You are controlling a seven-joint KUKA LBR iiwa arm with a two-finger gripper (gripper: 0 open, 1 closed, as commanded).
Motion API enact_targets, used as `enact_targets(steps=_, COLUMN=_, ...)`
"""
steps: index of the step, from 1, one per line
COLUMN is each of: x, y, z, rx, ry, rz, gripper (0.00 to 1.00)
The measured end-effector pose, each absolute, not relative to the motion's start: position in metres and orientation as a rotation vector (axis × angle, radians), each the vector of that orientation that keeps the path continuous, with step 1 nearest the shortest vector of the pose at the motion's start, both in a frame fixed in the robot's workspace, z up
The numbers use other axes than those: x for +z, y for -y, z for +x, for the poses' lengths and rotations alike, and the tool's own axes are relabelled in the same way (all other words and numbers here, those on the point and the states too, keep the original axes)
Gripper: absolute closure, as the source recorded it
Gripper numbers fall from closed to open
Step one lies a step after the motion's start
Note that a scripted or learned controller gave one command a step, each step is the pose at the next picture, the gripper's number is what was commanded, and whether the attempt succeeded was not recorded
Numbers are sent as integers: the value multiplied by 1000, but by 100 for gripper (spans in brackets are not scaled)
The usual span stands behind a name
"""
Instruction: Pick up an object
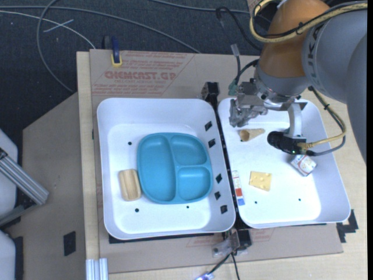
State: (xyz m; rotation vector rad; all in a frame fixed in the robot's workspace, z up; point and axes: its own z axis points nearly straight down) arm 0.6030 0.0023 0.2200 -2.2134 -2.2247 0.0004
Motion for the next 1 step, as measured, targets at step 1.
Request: enact_targets(steps=1, x=231, y=-59, z=605, rx=-3, ry=2226, rz=-2216, gripper=100)
